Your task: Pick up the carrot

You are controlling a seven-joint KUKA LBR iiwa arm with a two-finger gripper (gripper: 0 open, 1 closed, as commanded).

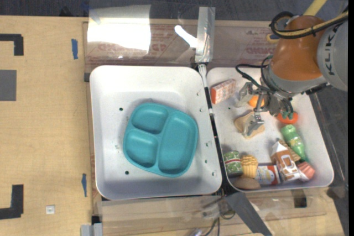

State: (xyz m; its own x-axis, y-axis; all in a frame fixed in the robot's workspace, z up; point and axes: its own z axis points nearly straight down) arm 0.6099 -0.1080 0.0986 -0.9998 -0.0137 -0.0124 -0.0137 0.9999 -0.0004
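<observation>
Carrot (253, 101) is lying in the right bin (322, 135), an orange piece partly hidden under the wrist, just beside the tool (255, 123). Tool is hanging low over the bin floor, just below the carrot in frame; a pale tan item (242, 121) is sitting right against its fingers. Can't tell from here if the jaws are wide or narrow, or if anything is between them.

My read: step in hand is the approach. To do it well, centre the jaws over the carrot's body, not the tan item; align across its short axis; descend straight; close only once the carrot is between the fingers. A small red-orange piece (287, 116) is lying on the carrot's far side, easy to mistake for it.

Room is tight. A small box (223, 90) is sitting toward the bin divider from the carrot, a green item (293, 140) and the packet cluster (265, 168) are crowding the near edge. Bin floor looks smooth, white and shallow, so things may slide if nudged. Left bin (105, 91) is holding a teal tray (160, 139), well apart from the carrot.
</observation>
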